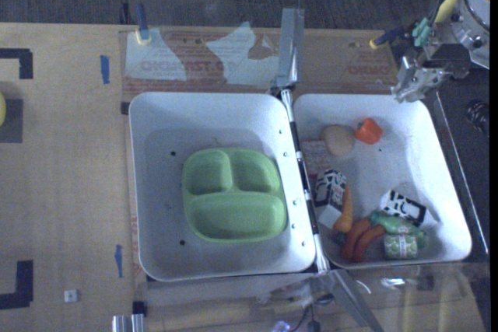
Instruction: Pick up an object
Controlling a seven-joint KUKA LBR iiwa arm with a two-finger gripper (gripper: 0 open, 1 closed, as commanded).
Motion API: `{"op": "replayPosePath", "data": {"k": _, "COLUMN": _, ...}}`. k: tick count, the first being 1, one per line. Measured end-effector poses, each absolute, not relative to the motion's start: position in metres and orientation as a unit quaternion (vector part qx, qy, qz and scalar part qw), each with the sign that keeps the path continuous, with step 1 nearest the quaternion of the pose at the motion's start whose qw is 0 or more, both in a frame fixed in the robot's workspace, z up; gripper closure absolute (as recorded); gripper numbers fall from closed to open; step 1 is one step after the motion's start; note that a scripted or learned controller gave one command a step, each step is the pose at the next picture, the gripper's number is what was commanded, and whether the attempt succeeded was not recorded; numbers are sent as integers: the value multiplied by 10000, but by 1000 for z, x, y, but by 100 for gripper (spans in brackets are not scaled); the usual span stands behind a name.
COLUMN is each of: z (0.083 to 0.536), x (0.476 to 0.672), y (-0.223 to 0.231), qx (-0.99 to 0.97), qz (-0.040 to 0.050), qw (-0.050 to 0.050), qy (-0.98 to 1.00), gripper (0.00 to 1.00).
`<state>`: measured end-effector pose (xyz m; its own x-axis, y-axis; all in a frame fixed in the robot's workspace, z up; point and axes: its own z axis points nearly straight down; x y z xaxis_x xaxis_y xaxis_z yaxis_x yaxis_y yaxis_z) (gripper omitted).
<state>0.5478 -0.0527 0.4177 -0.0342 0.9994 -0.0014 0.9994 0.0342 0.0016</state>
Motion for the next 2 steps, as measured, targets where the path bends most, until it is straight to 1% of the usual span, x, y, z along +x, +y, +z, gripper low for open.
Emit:
{"op": "replayPosePath", "data": {"k": 1, "z": 293, "x": 531, "y": -35, "qx": 6513, "qz": 0, "qw": 1, "qy": 7588, "gripper": 100}}
{"op": "replayPosePath", "data": {"k": 2, "z": 199, "x": 479, "y": -65, "qx": 6152, "qz": -1, "qw": -2, "qy": 7884, "gripper": 100}}
